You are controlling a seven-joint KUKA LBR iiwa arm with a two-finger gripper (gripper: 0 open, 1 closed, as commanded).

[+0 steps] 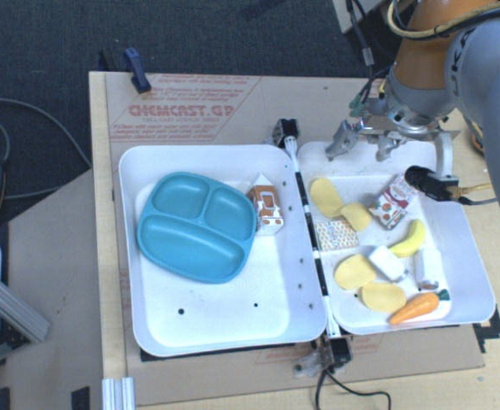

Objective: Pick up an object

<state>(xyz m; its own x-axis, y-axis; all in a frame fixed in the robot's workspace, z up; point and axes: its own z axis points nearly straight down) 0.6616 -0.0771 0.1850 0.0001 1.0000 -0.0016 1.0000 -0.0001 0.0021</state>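
A wooden bench (181, 109) on dark carpet (36, 24) is bearing two white bins. The gripper (365, 143), fingers spread and grasping nothing, is hovering over the right bin (480, 280), where toy foods, a carrot (416, 307) among them, are lying.

You see the gripper (365, 142) over the far edge of the right bin (476, 267), nothing between its fingers (342, 139). Right bin: carrot (414, 307), banana (408, 239), small carton (392, 202), yellow pieces. Left bin (134, 254): blue divided plate (196, 226), small box (267, 208) touching its right edge.
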